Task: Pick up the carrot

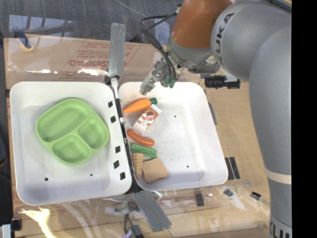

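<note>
My gripper (150, 86) hangs over the far left corner of the right shallow white plastic bin (198, 133), just above and behind the carrot. Can't tell how my jaws stand; from this angle the metal tip is a blur. Nothing visible between them.

Orange toy carrot with green stub (138, 105) lies flat near the bin's left wall, long axis roughly across, green end pointing right. Small red-and-white printed carton (148, 119) sits right against it on the near side, so a clean approach probably has to straddle the carrot without catching the carton. My guess: I'm positioned for a descent, grasp not yet made.

Further down the same wall: red-orange sausage-like piece (140, 138), then a green flat piece (143, 151), then a tan bread-shaped toy (153, 170). All clustered left, rest of the floor bare.

Left white bin (29, 182) carries a lime-green three-compartment plate (72, 130), well apart from the job.

Both bins rest on a brown cardboard-covered counter (237, 113) with tape patches; a grey strip runs up between the bins. Dark carpet beyond.
</note>
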Controlling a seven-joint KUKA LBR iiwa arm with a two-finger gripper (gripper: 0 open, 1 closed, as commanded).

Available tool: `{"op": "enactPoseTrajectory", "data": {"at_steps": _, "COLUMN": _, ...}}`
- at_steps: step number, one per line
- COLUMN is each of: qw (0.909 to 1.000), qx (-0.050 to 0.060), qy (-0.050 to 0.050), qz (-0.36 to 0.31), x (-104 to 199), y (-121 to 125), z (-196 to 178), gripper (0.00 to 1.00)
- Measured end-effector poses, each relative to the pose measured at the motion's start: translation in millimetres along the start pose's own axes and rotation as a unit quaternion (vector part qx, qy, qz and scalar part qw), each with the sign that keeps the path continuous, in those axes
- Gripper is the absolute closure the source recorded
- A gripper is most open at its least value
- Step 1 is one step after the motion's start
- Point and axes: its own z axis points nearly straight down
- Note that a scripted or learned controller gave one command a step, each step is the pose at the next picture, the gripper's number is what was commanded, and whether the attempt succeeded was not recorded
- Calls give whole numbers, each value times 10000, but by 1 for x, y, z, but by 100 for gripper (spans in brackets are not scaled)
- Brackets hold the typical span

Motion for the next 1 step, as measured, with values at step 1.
{"op": "enactPoseTrajectory", "data": {"at_steps": 1, "qw": 9998, "qx": 27, "qy": 44, "qz": 190, "x": 11, "y": 16, "z": 57, "gripper": 100}}
